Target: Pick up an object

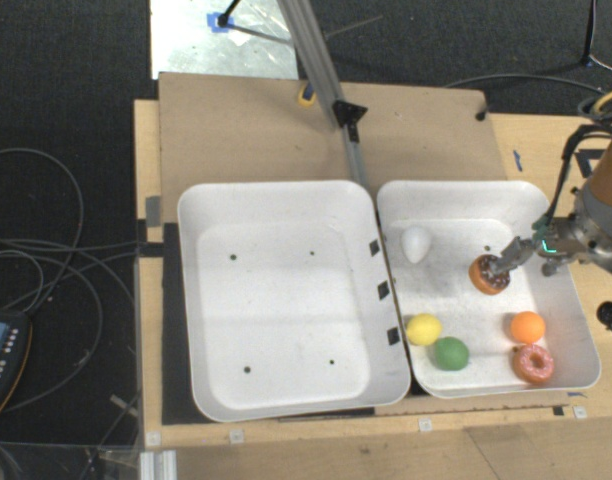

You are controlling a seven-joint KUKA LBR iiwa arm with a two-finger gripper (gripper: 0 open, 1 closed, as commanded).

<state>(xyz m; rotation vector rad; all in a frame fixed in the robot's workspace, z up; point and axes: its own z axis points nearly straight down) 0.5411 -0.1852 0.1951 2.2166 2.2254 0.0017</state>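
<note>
Jaws (501, 264) over brown doughnut (488, 275), right bin (456, 203).

Two shallow white bins sit side by side on a brown board (416, 128) laid over a pale wooden bench (146, 268). The left bin (201, 298) has a few small dark dots on its floor, and black clips (383, 290) sit along the seam where it meets the right bin (566, 313). A grey pole (311, 43) slants down from the top to the back of the bins. Dark carpet (56, 58) surrounds the bench, with thin cables (46, 268) looping on the left beside a handheld screen device (1, 353).
</note>
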